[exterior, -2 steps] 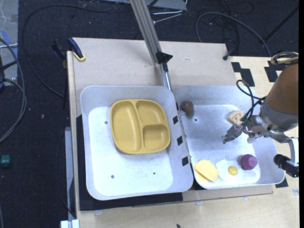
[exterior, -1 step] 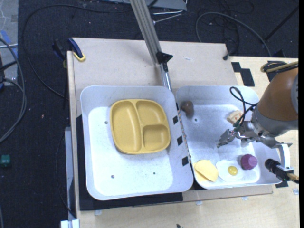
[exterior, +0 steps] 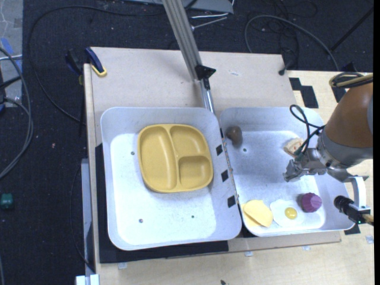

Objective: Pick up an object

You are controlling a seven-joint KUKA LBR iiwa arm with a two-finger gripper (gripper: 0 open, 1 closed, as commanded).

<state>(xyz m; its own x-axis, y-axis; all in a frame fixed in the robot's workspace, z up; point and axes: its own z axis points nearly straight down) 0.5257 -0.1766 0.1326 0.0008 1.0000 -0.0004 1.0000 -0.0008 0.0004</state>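
My gripper (exterior: 292, 174) hangs over the right part of the right bin (exterior: 261, 153), reaching in from the right. Just above it lies a small tan, bread-like piece (exterior: 292, 145). Below it sit a purple object (exterior: 310, 202) and a toy fried egg (exterior: 287, 212), with a yellow wedge (exterior: 258, 213) at the bin's front left. A brown rounded object (exterior: 234, 135) rests in the bin's back left corner. Nothing shows between the fingers.
The left bin (exterior: 122, 212) holds a yellow divided plate (exterior: 176, 158). A metal pole (exterior: 185, 34) slants up from between the bins. Cables cross the dark floor around the bench.
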